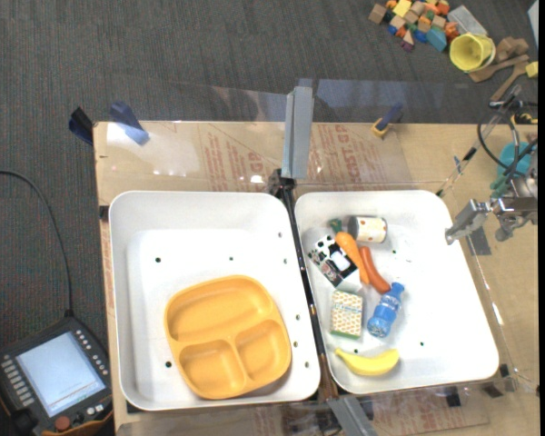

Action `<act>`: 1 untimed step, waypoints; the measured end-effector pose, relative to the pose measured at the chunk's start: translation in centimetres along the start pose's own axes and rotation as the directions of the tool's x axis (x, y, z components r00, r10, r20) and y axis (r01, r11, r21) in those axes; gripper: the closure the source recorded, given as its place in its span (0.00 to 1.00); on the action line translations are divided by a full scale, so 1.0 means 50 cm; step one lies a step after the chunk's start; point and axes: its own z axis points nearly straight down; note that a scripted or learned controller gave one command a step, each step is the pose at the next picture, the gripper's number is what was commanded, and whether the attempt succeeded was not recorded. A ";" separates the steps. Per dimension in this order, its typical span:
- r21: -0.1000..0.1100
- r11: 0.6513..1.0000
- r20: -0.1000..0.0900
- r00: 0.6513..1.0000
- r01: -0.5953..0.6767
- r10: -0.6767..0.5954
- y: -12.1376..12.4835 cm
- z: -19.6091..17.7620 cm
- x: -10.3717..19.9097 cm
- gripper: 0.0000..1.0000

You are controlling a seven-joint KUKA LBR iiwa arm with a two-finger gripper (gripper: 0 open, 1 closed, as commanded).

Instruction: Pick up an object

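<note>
The right bin point(454, 334) holds several small objects. An orange carrot point(371, 266) lies at a slant beside a black-and-white item point(331, 258). Behind them a small tan-and-white can point(371, 230) lies on its side. A blue bottle point(386, 310) lies next to a patterned green-and-white box point(347, 314). A yellow banana point(369, 361) rests near the bin's front wall. In the left bin point(136, 243) sits a yellow divided plate point(227, 334).
A grey upright post point(298, 143) stands behind the seam between the bins. A metal bracket point(472, 221) and cables point(509, 148) sit at the right bin's right side. A teach pendant point(50, 380) lies on the floor at lower left. Toy blocks point(416, 12) and a yellow cup point(472, 53) lie far back.
</note>
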 end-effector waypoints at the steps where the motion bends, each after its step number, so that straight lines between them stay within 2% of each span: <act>1: 0.002 0.995 -0.002 0.995 0.099 -0.099 0.030 0.266 0.124 0.00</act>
